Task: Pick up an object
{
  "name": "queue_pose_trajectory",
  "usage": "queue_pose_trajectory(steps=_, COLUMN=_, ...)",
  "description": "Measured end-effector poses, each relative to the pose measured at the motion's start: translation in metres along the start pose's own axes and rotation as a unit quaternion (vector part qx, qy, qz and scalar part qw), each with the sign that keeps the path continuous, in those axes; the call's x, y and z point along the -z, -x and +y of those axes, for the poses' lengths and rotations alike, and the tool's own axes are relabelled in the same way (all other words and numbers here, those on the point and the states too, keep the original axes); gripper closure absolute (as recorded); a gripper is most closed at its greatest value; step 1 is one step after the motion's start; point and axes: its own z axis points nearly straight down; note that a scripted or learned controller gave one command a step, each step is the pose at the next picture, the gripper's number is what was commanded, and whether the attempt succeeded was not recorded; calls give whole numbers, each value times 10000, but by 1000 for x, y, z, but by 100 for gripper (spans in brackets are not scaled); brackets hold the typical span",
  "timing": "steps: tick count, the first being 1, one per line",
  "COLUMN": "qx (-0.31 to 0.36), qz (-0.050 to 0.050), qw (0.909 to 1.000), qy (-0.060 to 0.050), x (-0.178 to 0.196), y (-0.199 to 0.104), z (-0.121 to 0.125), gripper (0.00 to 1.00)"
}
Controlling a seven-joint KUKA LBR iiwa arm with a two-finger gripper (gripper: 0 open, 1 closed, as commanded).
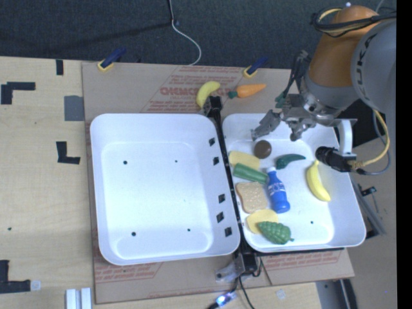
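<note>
The gripper [278, 128] hangs with its two fingers spread and nothing between them, over the back part of the right white bin [344, 234]. Just below it lies the small brown round ball [262, 149], apart from the fingers. I think it is the nearest target. To grasp well, the arm should come straight down and centre over it, avoiding the dark green pepper [290, 160] nearby.

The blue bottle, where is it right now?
The blue bottle lies in the right bin, between the bread slice and the banana.
</note>
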Motion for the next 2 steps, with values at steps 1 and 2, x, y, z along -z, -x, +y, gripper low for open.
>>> queue_pose_trajectory(steps=1, qx=21, qz=7, qw=10000, qy=-20, x=-39, y=-58, z=17, gripper=0)
queue_pose_trajectory(steps=2, qx=8, qz=1, qw=10000, qy=-9, x=-27, y=-55, z=17, gripper=100)
